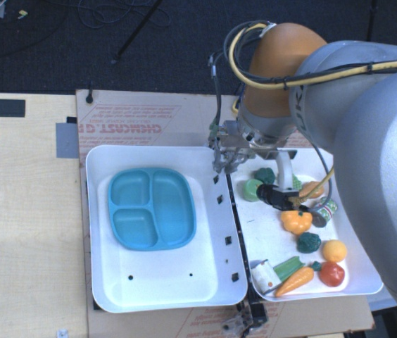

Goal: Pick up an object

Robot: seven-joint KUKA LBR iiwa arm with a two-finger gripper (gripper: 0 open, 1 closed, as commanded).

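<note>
Printed in red on the flat brown cardboard sheet (131, 122), up and to the left of the hand (230, 155): mirrored, upside-down lettering, roughly "CHEMCAST G.P.". More red print at the cardboard's lower edge, too small to read.

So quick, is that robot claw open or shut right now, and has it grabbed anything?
Gripper: cannot be told; it hangs over the near-left corner of the right bin, above the toy food.
</note>
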